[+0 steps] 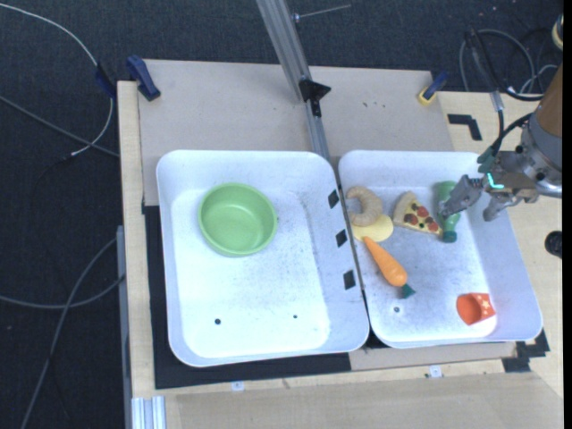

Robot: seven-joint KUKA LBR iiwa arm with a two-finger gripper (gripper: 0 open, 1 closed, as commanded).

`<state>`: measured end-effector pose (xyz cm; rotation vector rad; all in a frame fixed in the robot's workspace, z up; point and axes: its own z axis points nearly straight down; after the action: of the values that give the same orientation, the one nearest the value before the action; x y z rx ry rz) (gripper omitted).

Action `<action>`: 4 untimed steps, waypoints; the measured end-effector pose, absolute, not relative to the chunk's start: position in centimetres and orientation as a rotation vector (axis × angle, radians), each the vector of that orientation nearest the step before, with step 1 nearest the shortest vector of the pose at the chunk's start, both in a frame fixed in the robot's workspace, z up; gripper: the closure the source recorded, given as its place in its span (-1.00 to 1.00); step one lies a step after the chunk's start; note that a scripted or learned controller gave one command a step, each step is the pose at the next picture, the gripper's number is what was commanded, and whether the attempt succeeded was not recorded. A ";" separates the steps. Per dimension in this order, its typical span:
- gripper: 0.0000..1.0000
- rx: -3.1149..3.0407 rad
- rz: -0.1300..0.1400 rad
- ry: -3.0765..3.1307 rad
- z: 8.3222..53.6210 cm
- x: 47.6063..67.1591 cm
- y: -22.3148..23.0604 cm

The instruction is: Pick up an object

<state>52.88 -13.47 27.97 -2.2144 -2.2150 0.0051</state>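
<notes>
Dark carpet with loose cables surrounds a pale wooden bench [223, 96] that carries two shallow white bins side by side. Nearest the front edge, in the right bin [514, 275], an orange cup [475, 307] lies close to that bin's front right corner. A little further back, a carrot [387, 263] lies at a slant near the divide between the bins, its green end pointing toward the front. Behind it sit a yellow piece [376, 230] and a tan ring-shaped toy [365, 205], touching each other, close to the bin's left wall. Beside them, toward the middle, lies a pizza slice [416, 214], and just to its right a green toy [447, 209]. The hand [474, 202] hangs over that green toy near the bin's right side, its two fingers spread apart with nothing seen between them. In the left bin [179, 177], a green bowl [237, 219] stands upright toward the back left. At the far edge of the bench, a blue clamp [141, 77] grips the left corner, and a metal rail [284, 34] runs back from between the bins.
</notes>
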 end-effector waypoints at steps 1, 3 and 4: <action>-1.00 -2.216 0.001 -2.217 28.2 52.9 -13.5; -1.00 -2.211 0.010 -2.210 17.6 53.3 -13.1; -1.00 -2.212 0.010 -2.209 11.5 53.4 -13.8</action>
<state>53.41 -13.83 11.53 -2.2124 -2.2086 0.0101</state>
